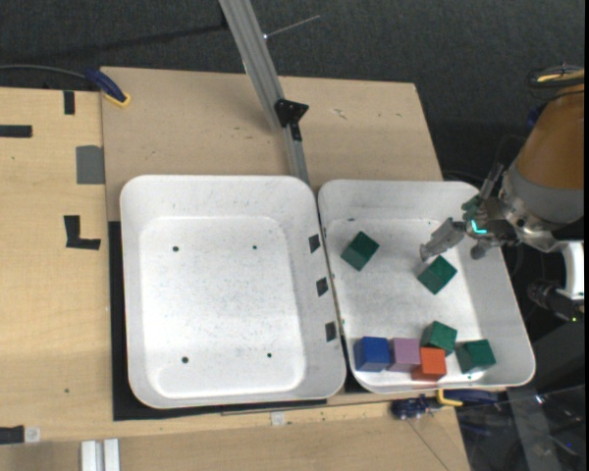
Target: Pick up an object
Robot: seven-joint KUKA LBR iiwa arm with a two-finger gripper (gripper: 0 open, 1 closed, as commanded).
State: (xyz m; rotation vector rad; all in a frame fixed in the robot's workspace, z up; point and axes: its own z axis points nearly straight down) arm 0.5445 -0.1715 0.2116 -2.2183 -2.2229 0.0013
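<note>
The end effector (450, 242) hangs over the right bin (506, 292), spread wide and empty, just above 1 green cube (437, 276).

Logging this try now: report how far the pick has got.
Done: the arm has reached over the right bin, with the gripper just above a green cube. In hand: nothing; no block sits between the fingers, and that cube rests on the bin floor. Left: close on a block and lift it. Another green cube and the front cluster, including the blue cube, lie untouched.
</note>
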